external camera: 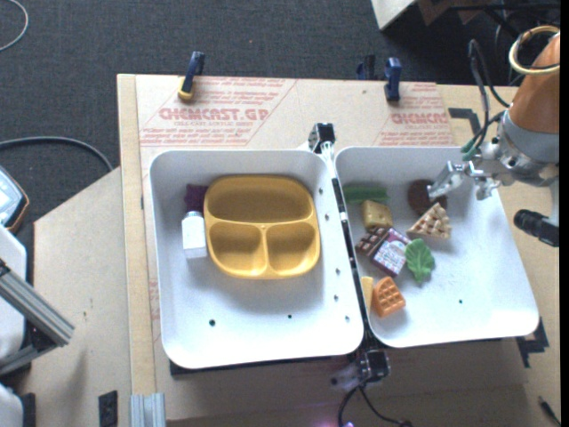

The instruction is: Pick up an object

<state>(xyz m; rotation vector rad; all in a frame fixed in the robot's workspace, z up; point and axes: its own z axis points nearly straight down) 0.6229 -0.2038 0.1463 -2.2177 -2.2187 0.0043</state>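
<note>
Bins, two, white and shallow, side by side on a board-topped bench. Left bin (169, 310): a yellow divided tray (261, 225) takes the upper middle, with a small white bottle (194, 233) and a dark purple item (196, 194) touching its left edge; the lower half of the floor is open. Right bin (498, 283): toy food bunched toward the left wall, with open floor along the right side and bottom right.

Contents, right bin: green strip (365, 192) at upper left; yellow cheese block (376, 213) just below; dark brown round piece (420, 194); tan waffle wedge (431, 223), its point toward the gripper and its broad base toward the bin's near edge; brown chocolate bar (372, 238) touching a pink-labelled packet (389, 254); green leaf (420, 261); orange waffle (388, 297), tilted, near the lower left wall.

Gripper (442, 187): reaches in from the right, above the brown round piece and the wedge's point. Whether its jaws are released or clenched cannot be told; nothing is seen between them.
</note>
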